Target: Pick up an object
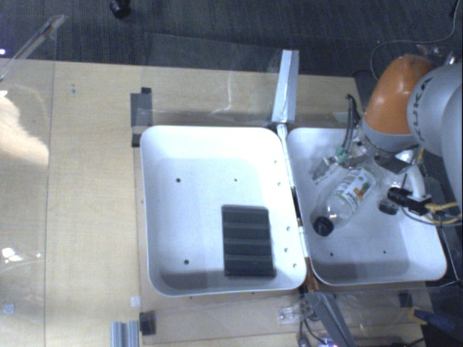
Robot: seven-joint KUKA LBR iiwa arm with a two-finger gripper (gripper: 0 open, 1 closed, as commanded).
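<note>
A clear plastic bottle (346, 199) with a black cap (322, 226) lies on its side in the right bin (405, 262), its cap pointing toward the bin's front left. My gripper (337, 163) hangs low over the back of that bin, right at the bottle's base end; whether it touches the bottle I cannot tell. A black ribbed rectangular block (248, 241) lies flat in the left bin (163, 194), near its front wall.
The grey arm with its orange band (394, 100) comes in over the right bin's back right corner, with cables (427, 207) trailing at the right. A metal divider post (285, 85) stands behind the gap between the bins.
</note>
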